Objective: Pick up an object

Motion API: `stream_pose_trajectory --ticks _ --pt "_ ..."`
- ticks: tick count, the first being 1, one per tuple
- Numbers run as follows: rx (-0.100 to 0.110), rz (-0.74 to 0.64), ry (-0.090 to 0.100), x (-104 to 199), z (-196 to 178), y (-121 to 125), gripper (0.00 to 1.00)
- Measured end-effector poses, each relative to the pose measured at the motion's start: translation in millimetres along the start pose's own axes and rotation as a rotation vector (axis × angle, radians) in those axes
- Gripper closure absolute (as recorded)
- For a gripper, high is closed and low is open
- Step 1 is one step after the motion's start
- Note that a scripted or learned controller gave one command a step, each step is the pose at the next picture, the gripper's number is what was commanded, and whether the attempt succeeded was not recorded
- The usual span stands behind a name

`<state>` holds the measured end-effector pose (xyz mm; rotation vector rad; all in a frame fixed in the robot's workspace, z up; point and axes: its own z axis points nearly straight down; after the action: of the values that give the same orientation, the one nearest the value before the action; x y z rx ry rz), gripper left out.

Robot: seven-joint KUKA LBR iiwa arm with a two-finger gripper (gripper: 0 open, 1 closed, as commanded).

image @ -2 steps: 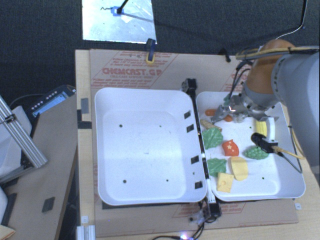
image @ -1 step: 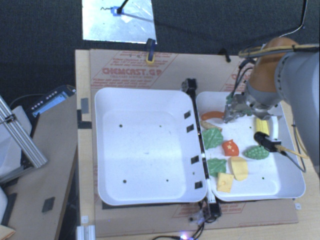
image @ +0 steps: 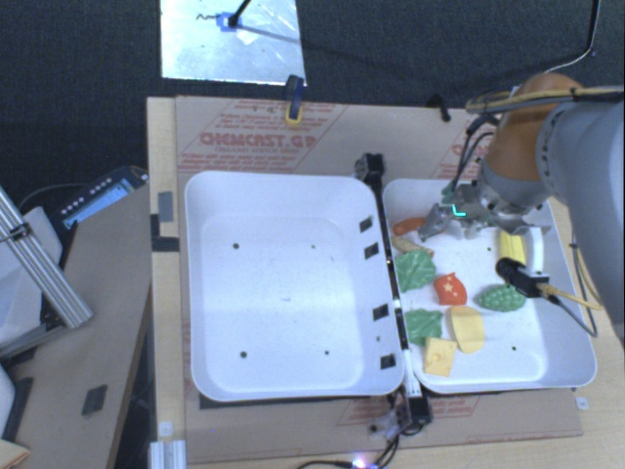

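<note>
Near edge of the right bin (image: 576,374) — a yellow wedge-shaped block (image: 439,357) and a rounder yellow piece (image: 469,328) lie touching, with a green leaf-shaped piece (image: 423,323) just left of them against the divider. A little farther in: a red strawberry-like piece (image: 450,289), a dark green bumpy piece (image: 503,298) to its right, a second green leaf piece (image: 414,269) to its left. Beyond those, a tan piece (image: 411,246), an orange piece (image: 408,227) near the far-left corner, and a yellow corn-like piece (image: 512,246) toward the right wall.

Left bin (image: 210,291) — white floor with a few dark spots.

Farthest back, the tool (image: 451,213) is low over the far part of the right bin, a green light on it, close beside the orange piece. Whether it is clenched or released I cannot tell; nothing is seen held in it.

Judgement: this is the reach-and-descend step, no object picked yet. Likeliest target is the orange piece or the tan one. Next move calls for settling squarely over one piece, closing, then lifting straight — the pieces lie crowded near the divider, so a neighbour could be nudged.
</note>
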<state>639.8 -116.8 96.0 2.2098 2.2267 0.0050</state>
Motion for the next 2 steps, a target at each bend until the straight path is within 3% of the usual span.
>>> stream_pose_trajectory --ticks 1,2 --pt "0.025 0.002 -0.011 22.6 10.3 26.1 0.0" --pt "0.02 0.004 -0.009 21.6 -1.1 26.5 1.0"
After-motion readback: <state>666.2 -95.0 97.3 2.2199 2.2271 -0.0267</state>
